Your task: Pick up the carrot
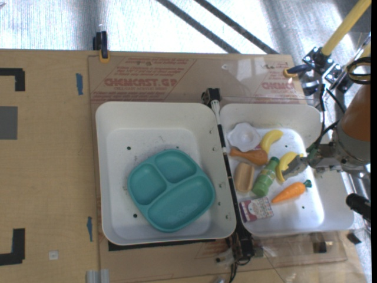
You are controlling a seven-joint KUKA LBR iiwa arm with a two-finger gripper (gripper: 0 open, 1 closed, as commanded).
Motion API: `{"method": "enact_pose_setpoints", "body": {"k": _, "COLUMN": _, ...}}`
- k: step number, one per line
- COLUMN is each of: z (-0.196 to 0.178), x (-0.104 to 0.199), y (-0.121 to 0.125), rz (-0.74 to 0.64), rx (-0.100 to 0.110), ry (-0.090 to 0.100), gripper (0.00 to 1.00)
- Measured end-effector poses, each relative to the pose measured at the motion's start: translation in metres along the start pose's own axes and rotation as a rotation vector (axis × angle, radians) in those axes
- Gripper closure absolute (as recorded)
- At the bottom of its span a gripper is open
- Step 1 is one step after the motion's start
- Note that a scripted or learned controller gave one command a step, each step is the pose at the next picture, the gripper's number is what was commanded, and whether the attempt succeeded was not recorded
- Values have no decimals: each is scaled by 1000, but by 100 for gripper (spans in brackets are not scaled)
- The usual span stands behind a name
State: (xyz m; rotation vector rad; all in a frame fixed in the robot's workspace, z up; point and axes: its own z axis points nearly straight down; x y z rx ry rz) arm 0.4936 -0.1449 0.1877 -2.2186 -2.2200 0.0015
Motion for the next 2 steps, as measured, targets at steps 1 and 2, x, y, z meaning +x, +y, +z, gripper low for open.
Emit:
{"method": "enact_pose_setpoints", "body": {"k": 1, "z": 92, "x": -14, "y": -11, "rz": 118, "rx": -9, "ry": -3, "gripper": 0}}
{"method": "enact_pose_setpoints", "body": {"k": 2, "z": 84, "x": -13, "y": -11, "rz": 121, "rx": -9, "ry": -4, "gripper": 100}}
